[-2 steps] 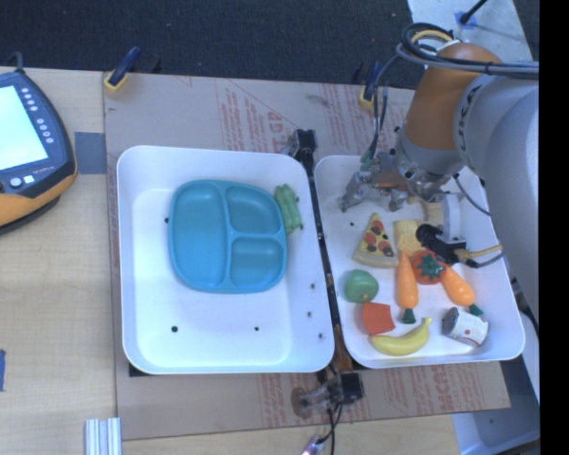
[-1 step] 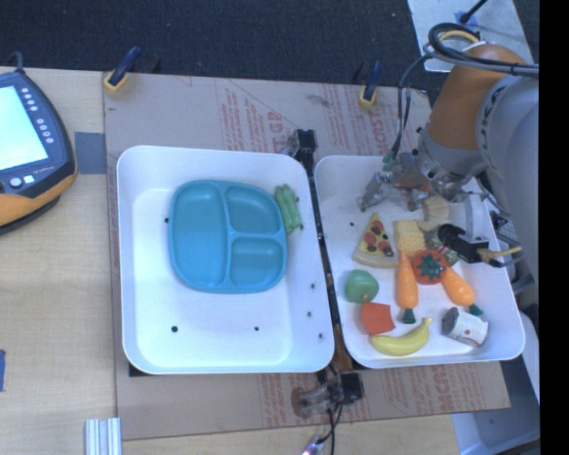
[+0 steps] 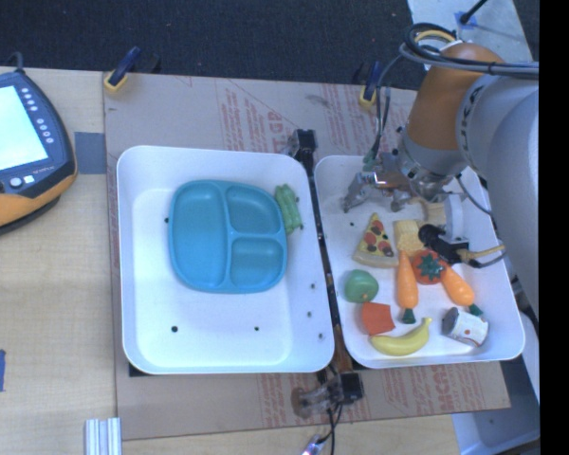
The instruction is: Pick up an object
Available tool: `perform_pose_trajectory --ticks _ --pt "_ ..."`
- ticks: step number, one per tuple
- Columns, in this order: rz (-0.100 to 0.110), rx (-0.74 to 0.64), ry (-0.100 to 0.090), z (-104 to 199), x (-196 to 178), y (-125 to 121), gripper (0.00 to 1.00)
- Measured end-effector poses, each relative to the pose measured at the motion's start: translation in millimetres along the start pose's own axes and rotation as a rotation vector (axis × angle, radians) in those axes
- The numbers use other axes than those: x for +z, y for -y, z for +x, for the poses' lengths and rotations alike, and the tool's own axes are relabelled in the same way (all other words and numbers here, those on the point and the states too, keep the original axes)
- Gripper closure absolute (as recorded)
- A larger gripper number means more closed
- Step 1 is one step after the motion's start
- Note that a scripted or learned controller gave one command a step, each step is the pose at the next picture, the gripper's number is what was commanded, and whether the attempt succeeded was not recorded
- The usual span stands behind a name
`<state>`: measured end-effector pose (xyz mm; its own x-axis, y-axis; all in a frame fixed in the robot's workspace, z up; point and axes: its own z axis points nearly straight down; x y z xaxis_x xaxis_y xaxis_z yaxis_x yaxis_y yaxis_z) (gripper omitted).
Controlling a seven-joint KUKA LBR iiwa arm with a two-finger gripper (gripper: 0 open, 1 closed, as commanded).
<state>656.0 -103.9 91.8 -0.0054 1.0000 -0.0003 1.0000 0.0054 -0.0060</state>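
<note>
Hovering over the far end of the right bin [image 3: 512, 344], the gripper [image 3: 377, 190] has its two fingers spread apart with nothing between them; the left fingertip [image 3: 353, 197] hangs above bare white floor. Left of it, the other bin [image 3: 133, 254] holds a blue divided plate [image 3: 229, 235] with a green pickle [image 3: 288, 207] just beside its right edge. Just below the gripper lies a pizza slice [image 3: 375, 241], close to the fingers but not touching them. Further down that bin sit a green lime [image 3: 361, 285], a red block [image 3: 377, 318], a banana [image 3: 401, 339], two carrots [image 3: 407, 281], a tomato [image 3: 430, 266] and a small white cup [image 3: 467, 326]. The grey arm [image 3: 498, 150] reaches in from the right, its orange band [image 3: 444, 93] above the wrist, which points down into the bin.
</note>
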Motion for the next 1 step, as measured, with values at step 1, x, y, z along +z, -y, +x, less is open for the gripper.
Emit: perform_pose_trajectory --ticks 1 --pt "-0.004 0.003 0.000 -34.3 -0.4 -0.1 0.00"
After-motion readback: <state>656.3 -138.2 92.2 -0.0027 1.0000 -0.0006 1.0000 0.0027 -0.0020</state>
